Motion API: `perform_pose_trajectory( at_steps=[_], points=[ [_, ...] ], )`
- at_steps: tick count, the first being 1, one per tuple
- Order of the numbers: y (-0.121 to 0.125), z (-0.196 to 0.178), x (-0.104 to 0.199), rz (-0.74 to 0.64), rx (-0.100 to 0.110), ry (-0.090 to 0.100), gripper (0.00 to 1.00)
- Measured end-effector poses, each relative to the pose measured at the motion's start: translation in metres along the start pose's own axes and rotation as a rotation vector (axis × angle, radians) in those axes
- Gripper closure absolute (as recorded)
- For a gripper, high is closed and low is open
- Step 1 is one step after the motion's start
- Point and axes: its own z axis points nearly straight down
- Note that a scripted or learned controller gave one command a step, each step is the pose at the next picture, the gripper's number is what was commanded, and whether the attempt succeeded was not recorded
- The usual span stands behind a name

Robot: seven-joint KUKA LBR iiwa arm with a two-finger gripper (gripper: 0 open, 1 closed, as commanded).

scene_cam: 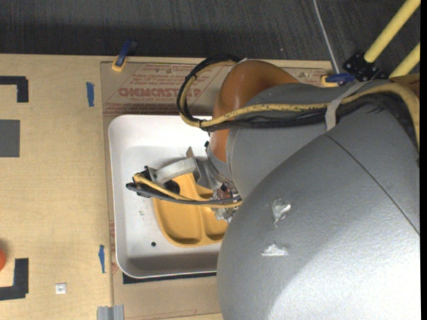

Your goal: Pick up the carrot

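My grey arm (320, 199) with its orange band (250, 89) reaches in from the right and covers most of the white bin (127, 152). The gripper (219, 193) hangs low over the bin's middle, right above a yellow moulded dish (180, 229) that lies on the bin floor. The arm hides whatever lies under and to the right of the gripper. No orange carrot shape is visible on the bare part of the bin floor.
A small orange-red thing (2, 259) sits at the far left edge of the bench. Blue tape marks (90, 93) and black squares (15, 89) lie on the cardboard to the left of the bin.
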Motion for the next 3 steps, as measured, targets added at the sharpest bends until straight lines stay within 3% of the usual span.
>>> perform_pose_trajectory(
  at_steps=[1, 2, 3],
  points=[
    [0.066, -0.04, -0.013, -0.011, -0.002, 0.0, 1.0],
    [0.034, -0.04, -0.007, 0.0, -0.001, 0.0, 1.0],
    [0.013, 0.04, -0.004, 0.001, 0.001, -0.005, 1.0]
  ],
)
